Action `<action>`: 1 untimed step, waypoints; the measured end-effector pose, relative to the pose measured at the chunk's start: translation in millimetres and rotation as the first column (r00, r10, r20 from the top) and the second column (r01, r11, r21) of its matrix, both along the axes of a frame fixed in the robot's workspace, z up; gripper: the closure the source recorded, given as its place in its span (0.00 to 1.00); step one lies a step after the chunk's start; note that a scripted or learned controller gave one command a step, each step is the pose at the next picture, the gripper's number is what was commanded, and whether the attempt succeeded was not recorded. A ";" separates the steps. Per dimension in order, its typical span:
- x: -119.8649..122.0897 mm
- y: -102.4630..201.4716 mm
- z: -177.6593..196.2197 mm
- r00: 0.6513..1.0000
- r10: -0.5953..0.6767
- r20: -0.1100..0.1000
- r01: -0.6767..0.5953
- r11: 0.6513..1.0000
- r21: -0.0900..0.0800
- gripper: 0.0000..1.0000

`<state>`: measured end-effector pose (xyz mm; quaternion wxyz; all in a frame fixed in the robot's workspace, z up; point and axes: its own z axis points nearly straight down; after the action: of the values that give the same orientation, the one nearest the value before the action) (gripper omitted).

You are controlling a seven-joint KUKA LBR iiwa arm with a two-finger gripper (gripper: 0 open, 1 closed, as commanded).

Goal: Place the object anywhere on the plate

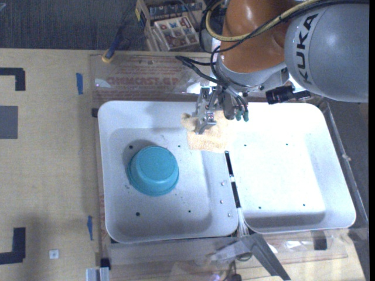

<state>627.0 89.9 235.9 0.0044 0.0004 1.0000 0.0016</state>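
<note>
Blue plate (153, 170) in left bin (111, 215); tan object (206, 136) lengthwise up-down.

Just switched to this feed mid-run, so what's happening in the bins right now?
The grey KUKA arm's claw is down over a tan, sponge-like flat piece lying on the upper right rim of the left white bin, touching or very near it. A round teal plastic dish, apparently upside down, sits apart in that same bin. The right white bin lies beside it. The tan piece is not on the dish yet.
</note>
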 end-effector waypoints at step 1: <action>-6.0 54.8 -11.8 1.000 0.007 -0.005 -0.007 1.000 -0.001 1.00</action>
<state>621.0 144.7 224.1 0.0020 -0.0030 1.0000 0.0013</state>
